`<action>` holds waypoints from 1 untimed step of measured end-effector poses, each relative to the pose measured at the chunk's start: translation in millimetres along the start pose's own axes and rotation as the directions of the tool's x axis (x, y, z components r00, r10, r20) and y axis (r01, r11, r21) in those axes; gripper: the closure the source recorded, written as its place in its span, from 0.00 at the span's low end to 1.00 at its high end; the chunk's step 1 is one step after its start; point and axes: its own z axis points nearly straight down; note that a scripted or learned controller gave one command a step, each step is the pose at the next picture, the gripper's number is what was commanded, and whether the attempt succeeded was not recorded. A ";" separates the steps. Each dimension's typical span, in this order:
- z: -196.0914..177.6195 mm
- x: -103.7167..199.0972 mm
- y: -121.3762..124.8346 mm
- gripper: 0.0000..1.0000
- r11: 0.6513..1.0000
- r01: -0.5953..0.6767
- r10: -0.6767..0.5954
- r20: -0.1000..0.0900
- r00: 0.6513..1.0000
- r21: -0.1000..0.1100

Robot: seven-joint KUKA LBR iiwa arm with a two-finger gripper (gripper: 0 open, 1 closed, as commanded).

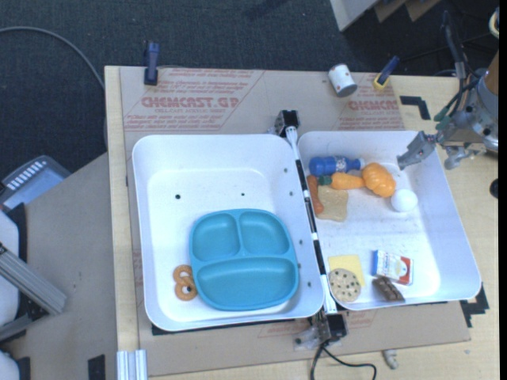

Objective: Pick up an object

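The right bin point(451, 212) holds a blue bottle point(333, 165) lying flat beside an orange fruit point(379, 180), a white ball point(404, 201), a carrot point(346, 182), a cracker point(336, 206), a yellow slice point(345, 264), a cookie point(344, 285) and a small carton point(394, 267).

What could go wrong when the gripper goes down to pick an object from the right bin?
The small white ball is round, so it may roll away from the gripper. The orange toy fruit, the blue bottle and the tan bread slice lie close together, so the fingers may push a neighbour.
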 end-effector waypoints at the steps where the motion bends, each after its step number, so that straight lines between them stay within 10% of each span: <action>1: 101.8 25.9 31.9 0.00 1.000 0.000 0.000 -0.001 1.000 0.002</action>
